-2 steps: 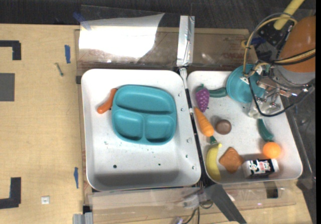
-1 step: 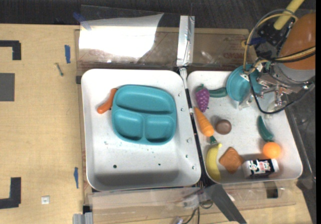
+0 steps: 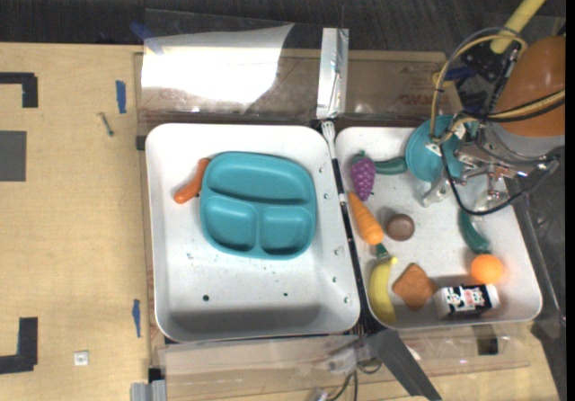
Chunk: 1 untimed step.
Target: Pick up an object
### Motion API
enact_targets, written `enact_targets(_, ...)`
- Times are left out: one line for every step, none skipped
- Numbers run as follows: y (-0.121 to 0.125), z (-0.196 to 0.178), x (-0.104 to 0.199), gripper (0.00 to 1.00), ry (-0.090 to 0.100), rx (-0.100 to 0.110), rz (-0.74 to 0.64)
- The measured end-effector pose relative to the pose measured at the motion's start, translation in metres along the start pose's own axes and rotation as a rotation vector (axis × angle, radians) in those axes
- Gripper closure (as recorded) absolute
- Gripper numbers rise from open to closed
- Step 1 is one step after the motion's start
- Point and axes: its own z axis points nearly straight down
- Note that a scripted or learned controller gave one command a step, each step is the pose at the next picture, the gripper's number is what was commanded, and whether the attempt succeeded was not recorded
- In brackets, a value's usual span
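Claw (image 3: 467, 176) hangs low over the back of the right bin (image 3: 530, 296), beside a teal cup (image 3: 424, 155) lying near the rim; whether it is open or closed I cannot tell, since cables and metal parts crowd that spot. No object can be seen held in it. The likely picks lie scattered across that bin: purple grapes (image 3: 362, 176), a carrot (image 3: 366, 219), a brown ball (image 3: 400, 227), a banana (image 3: 383, 291), a piece of toast (image 3: 414, 285), an orange (image 3: 486, 268) and a small bottle (image 3: 467, 299). Loose spacing probably gives the program room for a try. A teal divided plate (image 3: 258, 204) and an orange sausage (image 3: 190, 182) sit in the left bin (image 3: 171, 291). The arm (image 3: 537, 89) reaches in from the right, wrist pointing down, on the wooden worktop (image 3: 63, 210).
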Motion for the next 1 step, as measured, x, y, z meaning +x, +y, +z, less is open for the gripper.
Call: enact_targets(0.0275, -0.0006, 0.0145, 0.0, 0.0, 0.001, 0.079)
